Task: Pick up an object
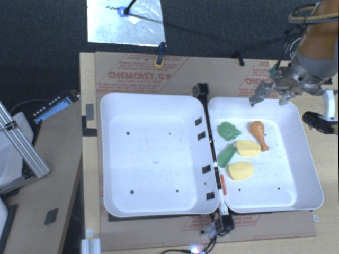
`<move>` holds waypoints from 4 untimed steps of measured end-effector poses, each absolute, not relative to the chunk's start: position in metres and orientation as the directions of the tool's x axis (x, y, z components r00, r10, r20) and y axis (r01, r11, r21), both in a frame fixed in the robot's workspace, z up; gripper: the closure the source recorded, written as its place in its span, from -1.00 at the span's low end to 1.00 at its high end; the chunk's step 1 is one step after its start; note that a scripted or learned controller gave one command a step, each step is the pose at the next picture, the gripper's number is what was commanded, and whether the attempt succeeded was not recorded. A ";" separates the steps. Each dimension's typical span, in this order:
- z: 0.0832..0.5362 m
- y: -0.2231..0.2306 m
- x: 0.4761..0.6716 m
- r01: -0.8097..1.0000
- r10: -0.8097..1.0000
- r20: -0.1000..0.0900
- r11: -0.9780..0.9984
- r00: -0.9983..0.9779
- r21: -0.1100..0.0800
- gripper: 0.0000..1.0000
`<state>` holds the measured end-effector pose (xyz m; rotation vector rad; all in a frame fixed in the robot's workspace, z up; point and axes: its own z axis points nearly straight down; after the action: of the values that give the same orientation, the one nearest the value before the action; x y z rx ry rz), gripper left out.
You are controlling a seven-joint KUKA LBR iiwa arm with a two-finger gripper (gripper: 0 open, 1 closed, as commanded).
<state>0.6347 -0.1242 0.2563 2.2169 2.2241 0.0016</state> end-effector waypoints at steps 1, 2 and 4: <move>0.511 -0.147 0.662 1.000 1.000 -0.007 0.006 -0.006 0.022 -1.00; 0.512 -0.146 0.662 1.000 1.000 -0.004 0.010 -0.010 0.008 1.00; 0.534 -0.170 0.669 1.000 1.000 -0.002 0.000 0.000 0.003 1.00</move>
<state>0.6694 -0.1701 0.5343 2.2189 2.2191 0.0002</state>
